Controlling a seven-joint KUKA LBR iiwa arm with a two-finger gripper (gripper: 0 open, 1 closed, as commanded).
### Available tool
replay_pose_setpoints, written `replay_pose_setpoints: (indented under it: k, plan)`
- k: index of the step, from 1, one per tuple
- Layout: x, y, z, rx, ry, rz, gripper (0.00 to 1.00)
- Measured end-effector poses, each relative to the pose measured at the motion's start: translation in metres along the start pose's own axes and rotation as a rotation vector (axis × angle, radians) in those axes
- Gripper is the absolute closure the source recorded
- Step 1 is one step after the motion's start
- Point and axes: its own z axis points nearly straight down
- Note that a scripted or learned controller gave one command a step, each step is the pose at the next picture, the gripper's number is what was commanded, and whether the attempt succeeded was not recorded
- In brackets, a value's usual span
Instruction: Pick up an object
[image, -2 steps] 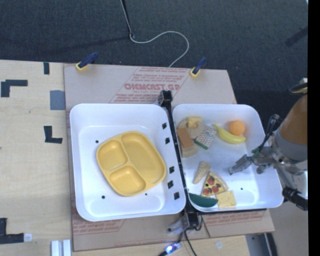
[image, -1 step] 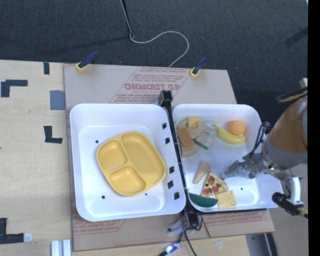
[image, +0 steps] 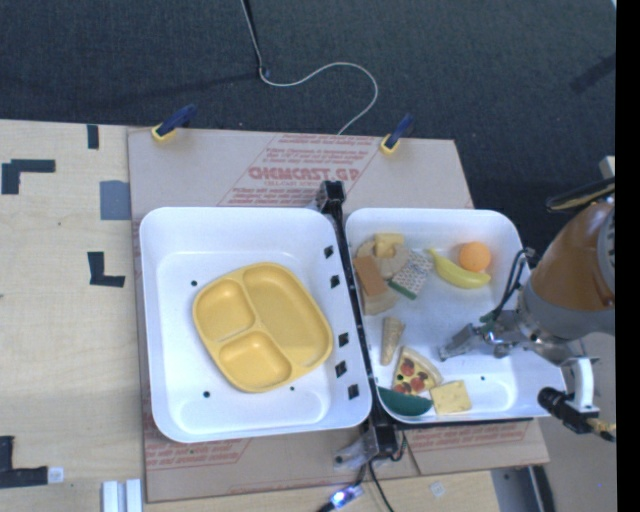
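I see the gripper (image: 462, 345) low inside the right bin (image: 500, 225), reaching in from that bin's right edge toward its middle, its metal fingers small and blurred against the white floor, so I cannot tell how they stand, and I see nothing between them. Just off its tip there is a patch of bare floor in the middle of the bin. Toward the bin's near edge lie a pizza slice (image: 412, 372), a yellow cheese wedge (image: 452, 397) beside it, and a dark green bowl (image: 405, 403) tucked into the near left corner, partly hidden under the pizza. A pale cracker-like piece (image: 391, 340) stands near the left wall. Along the far edge I make out an orange (image: 474, 256) touching a banana (image: 457, 270), and left of them a crowded cluster: a grey grater-like piece (image: 411, 271), a tan bread piece (image: 369, 275) and a yellowish lump (image: 387, 245), too jumbled for me to separate cleanly. The arm's orange band (image: 575, 265) overhangs the bin's right wall and is cut off at the picture's edge. In the left bin (image: 165, 330) a yellow divided plate (image: 262, 325) lies tilted in the middle, with open white floor all round it. Both bins rest on a cardboard sheet (image: 300, 170) clamped at its far edge.
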Motion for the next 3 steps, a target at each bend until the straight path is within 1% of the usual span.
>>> replay_pose_setpoints:
  k: [1, 2, 3]
  plan:
    - [0.000, 0.000, -0.011, 0.000, 0.000, 0.000, 1.00]
    - [0.007, 0.009, -0.064, -0.001, 0.002, -0.001, 1.00]
    - [0.004, 0.011, -0.106, 0.001, 0.002, 0.000, 1.00]
